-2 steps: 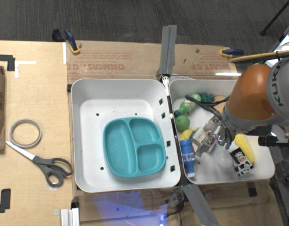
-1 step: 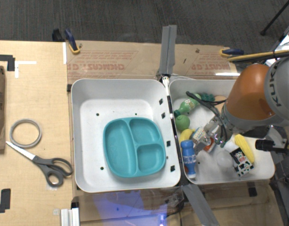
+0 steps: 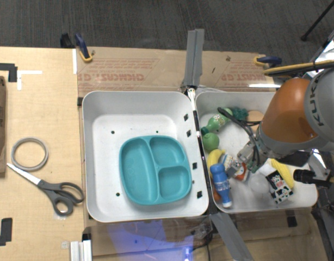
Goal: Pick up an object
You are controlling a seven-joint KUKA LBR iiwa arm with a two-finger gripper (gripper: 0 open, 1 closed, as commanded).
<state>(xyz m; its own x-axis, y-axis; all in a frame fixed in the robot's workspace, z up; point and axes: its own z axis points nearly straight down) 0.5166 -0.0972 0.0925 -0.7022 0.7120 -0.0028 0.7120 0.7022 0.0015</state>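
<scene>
My gripper [image 3: 240,166] is low in the right bin [image 3: 265,203], under the orange wrist band. It sits among the toys there. Just left of it lie a blue bottle [image 3: 220,184], a yellow piece [image 3: 213,158] and a green ball [image 3: 210,141]. A small orange and white item [image 3: 239,173] lies right at the fingertips; whether it is gripped is hidden. A green soft toy [image 3: 216,122] lies at the bin's back left. To the right rest a yellow banana shape [image 3: 282,171] and a black and white toy [image 3: 279,187].
The left bin [image 3: 101,145] holds a teal divided plate [image 3: 156,169]. On the bench to the left lie scissors [image 3: 50,188] and a tape roll [image 3: 29,153]. A grey divider bar [image 3: 194,58] rises between the bins at the back.
</scene>
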